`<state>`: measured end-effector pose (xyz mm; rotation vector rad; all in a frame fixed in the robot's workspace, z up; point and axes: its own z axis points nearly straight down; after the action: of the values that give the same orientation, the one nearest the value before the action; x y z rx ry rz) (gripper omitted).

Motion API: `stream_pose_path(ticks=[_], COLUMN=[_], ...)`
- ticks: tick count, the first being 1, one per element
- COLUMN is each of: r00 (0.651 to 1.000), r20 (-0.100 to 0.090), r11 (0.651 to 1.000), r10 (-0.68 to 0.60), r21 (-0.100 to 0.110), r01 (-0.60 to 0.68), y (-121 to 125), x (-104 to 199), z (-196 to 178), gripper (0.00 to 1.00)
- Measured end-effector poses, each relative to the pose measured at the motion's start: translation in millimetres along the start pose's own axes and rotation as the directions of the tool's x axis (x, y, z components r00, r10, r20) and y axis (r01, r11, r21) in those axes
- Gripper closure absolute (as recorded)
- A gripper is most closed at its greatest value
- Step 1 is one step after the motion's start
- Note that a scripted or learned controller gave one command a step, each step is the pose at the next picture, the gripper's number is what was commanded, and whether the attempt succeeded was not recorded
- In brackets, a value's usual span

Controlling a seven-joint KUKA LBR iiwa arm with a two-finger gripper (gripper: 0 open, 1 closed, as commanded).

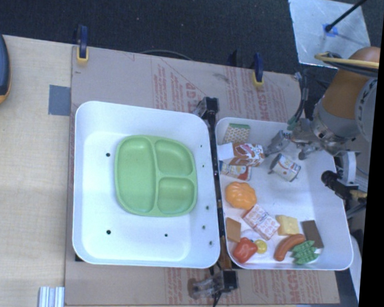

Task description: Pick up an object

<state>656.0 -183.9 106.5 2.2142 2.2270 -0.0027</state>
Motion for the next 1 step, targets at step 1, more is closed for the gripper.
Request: stream_pose_path(ticks=[1], r00=[1.0], r20=[0.023], r11=[1.0], r10=[0.006], r21=[-0.013], r01=[-0.005], y=[2.1], x=[38.6], z=[-50.4], gripper=[0.0])
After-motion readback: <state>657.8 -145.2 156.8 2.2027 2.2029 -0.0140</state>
